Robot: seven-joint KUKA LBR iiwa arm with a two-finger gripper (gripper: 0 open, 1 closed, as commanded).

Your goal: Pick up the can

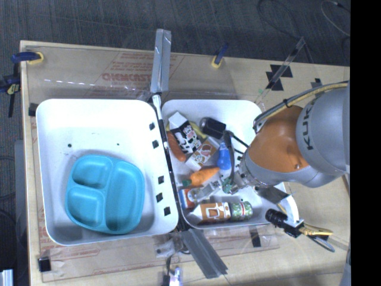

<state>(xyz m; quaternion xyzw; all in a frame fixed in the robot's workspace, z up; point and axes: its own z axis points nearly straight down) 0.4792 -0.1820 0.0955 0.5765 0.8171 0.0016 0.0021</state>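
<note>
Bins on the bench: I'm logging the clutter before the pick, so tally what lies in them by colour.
Blue: 2, tray, bottle
Orange: 2, carrot, another long piece
Green and orange: 1, can
Black and white: 1, carton
Black: 1, cylinder
Total: 7

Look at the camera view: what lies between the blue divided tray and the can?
In the camera view, the two bins' adjoining white walls separate the blue divided tray from the can. A small red-labelled packet lies just left of the can.
</note>
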